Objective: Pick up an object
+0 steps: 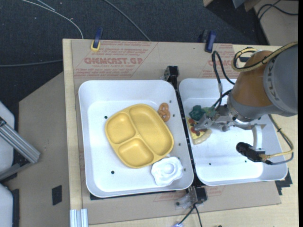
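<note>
Below, glossy yellow three-compartment plate (139, 134), small pretzel (164, 110), metal claw (200, 125), grip state unclear

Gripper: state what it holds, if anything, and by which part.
It cannot be told. The gripper is low in the right bin, among a green object and a yellowish piece; no grasp shows.

A small green object (196, 112) lies by a yellow-and-red piece (200, 135) in the right bin's (227, 167) left part.

Looks like robotics lab: cardboard-topped bench (142, 56) with clamps (96, 39), loose cables (57, 8) over dark carpet (28, 41), grey-orange arm (265, 86).
</note>
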{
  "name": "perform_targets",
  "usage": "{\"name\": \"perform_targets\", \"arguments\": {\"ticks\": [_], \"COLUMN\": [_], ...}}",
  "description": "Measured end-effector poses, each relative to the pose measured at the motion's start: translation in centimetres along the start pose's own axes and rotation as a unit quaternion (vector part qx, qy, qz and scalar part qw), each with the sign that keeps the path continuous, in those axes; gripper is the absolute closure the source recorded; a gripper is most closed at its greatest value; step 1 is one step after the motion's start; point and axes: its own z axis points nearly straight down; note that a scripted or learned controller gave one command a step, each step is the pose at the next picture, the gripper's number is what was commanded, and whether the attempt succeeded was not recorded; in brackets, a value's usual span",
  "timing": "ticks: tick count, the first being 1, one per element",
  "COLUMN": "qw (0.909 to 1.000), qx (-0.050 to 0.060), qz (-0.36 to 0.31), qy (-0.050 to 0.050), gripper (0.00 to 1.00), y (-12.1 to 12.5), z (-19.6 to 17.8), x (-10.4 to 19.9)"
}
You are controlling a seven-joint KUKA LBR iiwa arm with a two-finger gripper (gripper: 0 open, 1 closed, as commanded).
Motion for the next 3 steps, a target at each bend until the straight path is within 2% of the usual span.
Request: {"name": "perform_targets", "arguments": {"ticks": [1,3], "qw": [1.0000,1.0000], "qx": [-0.005,-0.004], "qz": [-0.001,-0.001], "qy": [0.000,-0.002], "gripper": [1.00,1.00], "y": [0.3,1.9], "z": [-1.5,-11.9], "x": [0.1,0.6]}}
